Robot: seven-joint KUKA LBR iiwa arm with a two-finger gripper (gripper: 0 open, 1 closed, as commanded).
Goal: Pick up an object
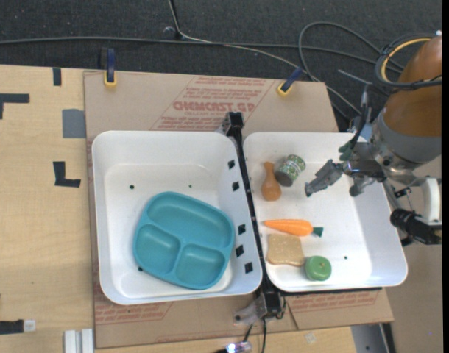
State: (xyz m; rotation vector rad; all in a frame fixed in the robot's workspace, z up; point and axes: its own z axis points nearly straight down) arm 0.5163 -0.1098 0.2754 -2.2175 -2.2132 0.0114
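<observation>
Red print on cardboard sheet under bins, upside down; reads roughly "CHEMCAST GP"; smaller lines illegible

The arm is cut off by the frame's right edge. At the bottom edge, a small clamp with wiring is blurred; the surface runs off the left.

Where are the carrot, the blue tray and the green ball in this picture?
carrot (286,227): camera view, middle of its orange body.
blue tray (163,217): camera view, floor of its upper long compartment.
green ball (318,268): camera view, centre of its top.
</observation>
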